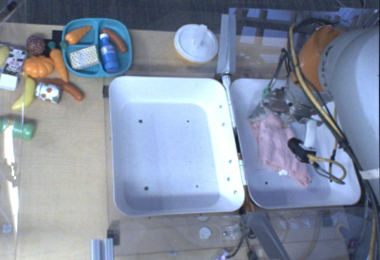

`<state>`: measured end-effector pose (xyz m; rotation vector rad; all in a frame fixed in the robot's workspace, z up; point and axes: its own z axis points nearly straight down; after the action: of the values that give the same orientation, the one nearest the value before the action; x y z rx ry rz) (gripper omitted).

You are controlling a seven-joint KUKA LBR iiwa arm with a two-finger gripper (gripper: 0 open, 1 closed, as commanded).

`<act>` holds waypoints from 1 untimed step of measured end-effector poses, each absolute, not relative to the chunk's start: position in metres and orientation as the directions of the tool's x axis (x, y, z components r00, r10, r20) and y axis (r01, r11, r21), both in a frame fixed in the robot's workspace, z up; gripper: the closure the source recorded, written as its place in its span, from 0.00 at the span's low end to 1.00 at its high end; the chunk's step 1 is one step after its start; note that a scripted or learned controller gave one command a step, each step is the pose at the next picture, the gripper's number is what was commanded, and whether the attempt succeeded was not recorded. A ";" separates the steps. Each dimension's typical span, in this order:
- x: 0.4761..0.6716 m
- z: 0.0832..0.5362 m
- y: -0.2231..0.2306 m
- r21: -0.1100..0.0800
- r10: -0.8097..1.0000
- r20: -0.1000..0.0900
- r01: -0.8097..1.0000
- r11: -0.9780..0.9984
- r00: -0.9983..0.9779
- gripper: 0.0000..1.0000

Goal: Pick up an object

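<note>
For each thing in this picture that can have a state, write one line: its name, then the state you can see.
pink cloth: crumpled, lying in the right bin
right bin: holds the cloth, arm over it
left bin: nothing lying in it
gripper: low over the cloth's upper end
blue divided plate: filled with toy food and a blue bottle
white lidded container: lid on

The claw [270, 104] hangs low in the right bin [297, 196], at its far left part. A cloth [274, 145] lies in that bin just on the near side of the claw, touching or nearly so. The left bin [172, 146] sits beside it, to the claw's left. Farther left and behind, a lidded cup [196, 43] stands on the bench [59, 181], then a divided plate [97, 47] and scattered toy food [44, 72].
</note>
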<state>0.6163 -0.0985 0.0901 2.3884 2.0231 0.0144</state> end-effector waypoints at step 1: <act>0.618 0.103 -0.098 0.021 0.988 -0.004 0.988 -0.155 0.155 1.00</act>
<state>0.6184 -0.0982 0.1025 2.3733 2.0307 0.0168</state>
